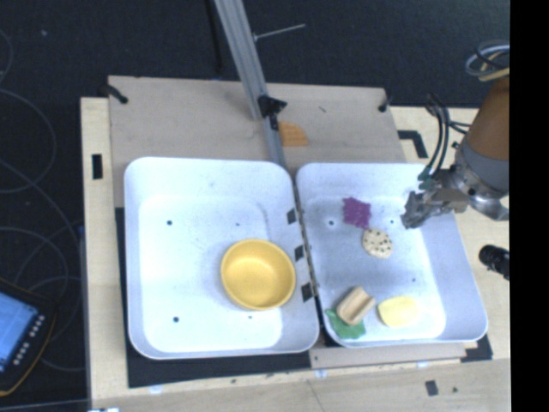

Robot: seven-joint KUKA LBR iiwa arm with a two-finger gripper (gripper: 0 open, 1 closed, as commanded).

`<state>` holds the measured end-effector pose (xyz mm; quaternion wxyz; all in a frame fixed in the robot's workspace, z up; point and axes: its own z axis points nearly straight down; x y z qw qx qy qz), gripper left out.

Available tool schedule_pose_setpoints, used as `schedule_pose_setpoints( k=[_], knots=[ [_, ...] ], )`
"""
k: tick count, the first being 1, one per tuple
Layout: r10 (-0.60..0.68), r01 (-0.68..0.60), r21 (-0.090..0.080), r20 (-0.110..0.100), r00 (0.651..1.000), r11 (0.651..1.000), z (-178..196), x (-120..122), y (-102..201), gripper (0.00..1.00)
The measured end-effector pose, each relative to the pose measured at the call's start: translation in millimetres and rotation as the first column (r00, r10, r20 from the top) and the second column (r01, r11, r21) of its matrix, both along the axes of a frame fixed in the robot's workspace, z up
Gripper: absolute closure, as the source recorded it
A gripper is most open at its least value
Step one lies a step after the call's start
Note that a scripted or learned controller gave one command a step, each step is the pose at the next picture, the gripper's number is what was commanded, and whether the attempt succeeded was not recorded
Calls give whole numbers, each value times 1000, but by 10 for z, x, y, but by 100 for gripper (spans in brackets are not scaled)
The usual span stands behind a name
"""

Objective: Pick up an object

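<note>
Gripper [413, 214] hangs at the right bin's [455, 256] 2 o'clock edge; finger state cannot be told. Nearest target: speckled cookie [377, 243], at bin centre, 8 o'clock of the gripper. Likely light, rigid, crumbly; pinch across its rim. Purple piece [356, 210] just beside it. Smooth white floor, open room around.

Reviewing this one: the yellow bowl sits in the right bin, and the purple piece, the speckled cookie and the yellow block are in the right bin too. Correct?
Not quite. The camera view shows the yellow bowl in the left bin, not the right one. The rest stands: the purple piece, the speckled cookie and the yellow block all lie in the right bin.
</note>
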<state>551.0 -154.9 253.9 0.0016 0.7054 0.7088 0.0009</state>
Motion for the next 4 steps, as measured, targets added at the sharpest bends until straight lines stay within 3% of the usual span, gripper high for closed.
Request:
schedule_pose_setpoints(
  k=[2, 4],
  knots=[
    [0, 0, 1, -4, 1000, 1000, -18, 233, 887, 100],
    [4, -4, 3, -2, 1000, 1000, 50, 221, 2047, 100]
  ],
)
